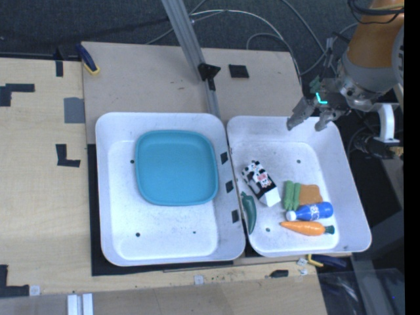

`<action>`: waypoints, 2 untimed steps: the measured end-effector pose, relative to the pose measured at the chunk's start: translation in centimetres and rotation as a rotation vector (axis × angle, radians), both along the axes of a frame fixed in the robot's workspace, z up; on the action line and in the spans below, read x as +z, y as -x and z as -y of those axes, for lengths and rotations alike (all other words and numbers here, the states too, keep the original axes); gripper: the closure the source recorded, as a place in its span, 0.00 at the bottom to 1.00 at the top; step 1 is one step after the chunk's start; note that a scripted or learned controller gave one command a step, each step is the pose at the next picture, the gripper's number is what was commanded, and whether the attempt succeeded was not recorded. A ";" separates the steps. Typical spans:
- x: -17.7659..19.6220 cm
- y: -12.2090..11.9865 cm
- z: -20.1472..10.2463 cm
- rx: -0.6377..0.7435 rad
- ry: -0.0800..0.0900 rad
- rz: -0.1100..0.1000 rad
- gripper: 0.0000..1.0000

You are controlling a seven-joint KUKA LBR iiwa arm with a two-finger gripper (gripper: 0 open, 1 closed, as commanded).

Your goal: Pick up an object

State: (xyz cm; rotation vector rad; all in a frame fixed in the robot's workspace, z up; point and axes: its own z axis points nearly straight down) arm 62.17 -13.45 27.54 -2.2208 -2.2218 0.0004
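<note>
My gripper (309, 119) hangs over the far rim of the right bin (341, 169), open, with nothing between its two fingers. Well below it, near the bin's front, lie the objects: a black-and-white cow toy (259, 181), a green and orange sandwich-like piece (302, 193), a blue bottle (310, 211), an orange carrot (305, 228) and a dark green pepper (249, 210) against the left wall. The left bin (111, 195) holds a teal square plate (176, 167).
A slanted metal pole (190, 44) rises behind the bins. Cables (262, 25) run across the dark floor at the back. The far half of the right bin, under the gripper, is bare white floor.
</note>
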 end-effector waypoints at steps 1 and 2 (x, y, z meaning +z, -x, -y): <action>0.0 0.0 0.0 0.000 0.000 0.000 0.00; -4.3 0.2 0.3 0.000 0.000 -0.003 0.00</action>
